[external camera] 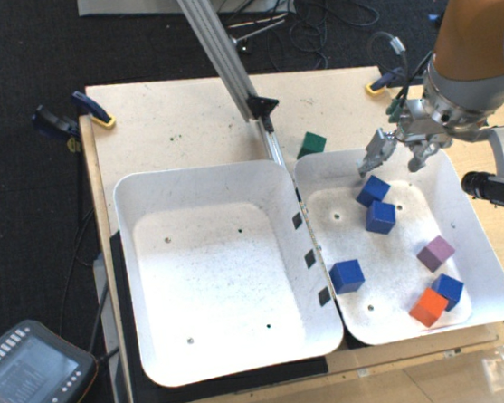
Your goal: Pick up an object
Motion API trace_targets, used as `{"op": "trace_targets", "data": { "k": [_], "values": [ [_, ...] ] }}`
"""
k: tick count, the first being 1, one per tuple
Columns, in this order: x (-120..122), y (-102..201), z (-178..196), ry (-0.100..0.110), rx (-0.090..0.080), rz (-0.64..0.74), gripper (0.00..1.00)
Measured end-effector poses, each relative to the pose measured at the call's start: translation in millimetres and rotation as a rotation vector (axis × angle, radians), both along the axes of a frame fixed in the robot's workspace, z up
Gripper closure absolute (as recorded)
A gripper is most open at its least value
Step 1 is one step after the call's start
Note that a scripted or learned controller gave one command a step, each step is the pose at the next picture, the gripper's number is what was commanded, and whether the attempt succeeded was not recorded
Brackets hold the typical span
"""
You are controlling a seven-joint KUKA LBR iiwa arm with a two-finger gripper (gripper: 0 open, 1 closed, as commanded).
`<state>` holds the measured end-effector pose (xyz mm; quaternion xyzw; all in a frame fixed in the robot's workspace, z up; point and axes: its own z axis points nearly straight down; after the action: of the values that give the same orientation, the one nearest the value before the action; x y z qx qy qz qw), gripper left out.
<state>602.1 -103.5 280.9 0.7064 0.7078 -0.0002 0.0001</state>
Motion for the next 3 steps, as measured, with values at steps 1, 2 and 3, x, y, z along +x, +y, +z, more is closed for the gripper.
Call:
{"op": "trace_targets", "data": {
  "k": [1,2,3],
  "values": [
    [0,0,0,0.000,0.000,-0.001,0.00],
    [-3,5,-44,0.005,0.001,-0.002,0.00],
    [-5,5,-88,0.005,0.000,-0.003,0.00]
  ]
}}
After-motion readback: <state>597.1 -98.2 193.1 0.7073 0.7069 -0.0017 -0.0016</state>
